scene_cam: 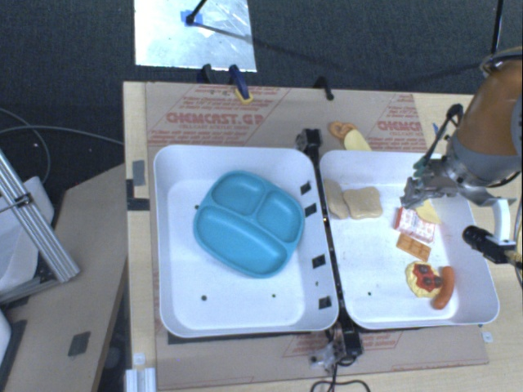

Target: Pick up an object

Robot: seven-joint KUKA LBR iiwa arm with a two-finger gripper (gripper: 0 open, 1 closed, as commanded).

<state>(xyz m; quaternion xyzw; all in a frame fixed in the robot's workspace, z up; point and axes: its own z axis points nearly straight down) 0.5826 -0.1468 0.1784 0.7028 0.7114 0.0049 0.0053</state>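
Gripper (415,188) over right bin (368,300) (toy food inside); blue tray (248,233) in left bin (176,300).

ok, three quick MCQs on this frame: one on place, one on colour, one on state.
1. Where is the divided plate?
A. left bin
B. right bin
C. on the cardboard behind the bins

2. What colour is it?
A. red
B. blue
C. green

3. How does the plate lie?
A. flipped over
B. standing on edge
C. flat, compartments up

Key: 1 A, the plate sits in the left bin. 2 B, it is light blue. 3 C, its three compartments face the camera.
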